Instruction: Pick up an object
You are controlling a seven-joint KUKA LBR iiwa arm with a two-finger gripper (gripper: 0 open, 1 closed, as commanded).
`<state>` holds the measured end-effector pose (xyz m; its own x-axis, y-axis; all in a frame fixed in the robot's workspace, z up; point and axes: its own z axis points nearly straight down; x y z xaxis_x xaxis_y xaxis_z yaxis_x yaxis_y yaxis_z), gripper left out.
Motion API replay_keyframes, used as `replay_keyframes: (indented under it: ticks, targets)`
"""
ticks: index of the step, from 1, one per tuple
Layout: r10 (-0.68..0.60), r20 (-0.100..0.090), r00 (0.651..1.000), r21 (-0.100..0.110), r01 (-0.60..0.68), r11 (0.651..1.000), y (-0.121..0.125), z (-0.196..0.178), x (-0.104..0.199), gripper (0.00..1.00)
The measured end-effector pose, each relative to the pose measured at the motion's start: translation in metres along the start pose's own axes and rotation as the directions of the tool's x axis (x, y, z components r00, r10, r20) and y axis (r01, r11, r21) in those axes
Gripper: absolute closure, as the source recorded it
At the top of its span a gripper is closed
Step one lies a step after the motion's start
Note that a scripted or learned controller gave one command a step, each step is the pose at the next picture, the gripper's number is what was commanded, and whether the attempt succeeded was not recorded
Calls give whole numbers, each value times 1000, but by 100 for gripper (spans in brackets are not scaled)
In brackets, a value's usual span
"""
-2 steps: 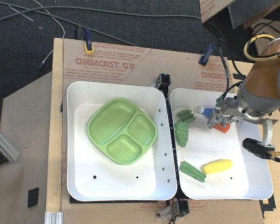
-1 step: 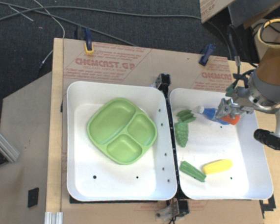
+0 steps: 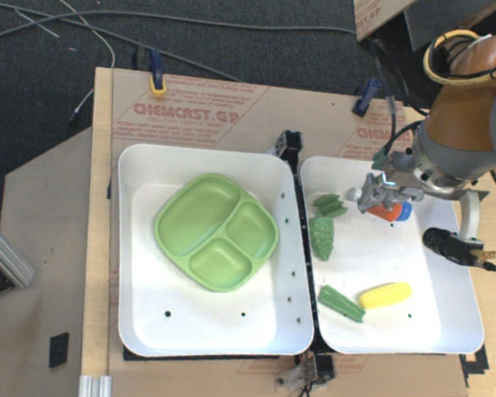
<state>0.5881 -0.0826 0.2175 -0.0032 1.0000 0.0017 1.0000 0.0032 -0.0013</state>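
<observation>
Two white bins sit side by side on a cardboard sheet [image 3: 239, 105] printed "CHEMCAST GP" in red, over a dark carpet [image 3: 51, 70]. A green divided plate [image 3: 217, 231] fills the middle of the left bin [image 3: 129, 252], leaving bare floor around it. In the right bin [image 3: 455, 318], the pincer [image 3: 379, 197] hangs low at the far side, just above an orange and blue object [image 3: 393, 212]; how far it is open I cannot tell. A yellow piece [image 3: 385, 295] and three green pieces [image 3: 321, 237] lie nearer the divider.

Bare floor surrounds the yellow piece [image 3: 384, 295]; green pieces [image 3: 321, 235] crowd the divider [image 3: 300, 242].
</observation>
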Motion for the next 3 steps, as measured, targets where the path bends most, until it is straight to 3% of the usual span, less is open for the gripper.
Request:
replay_keyframes:
  ticks: [3]
  targets:
    - [-2,-1,1000,3,2,1000,-28,10,168,100]
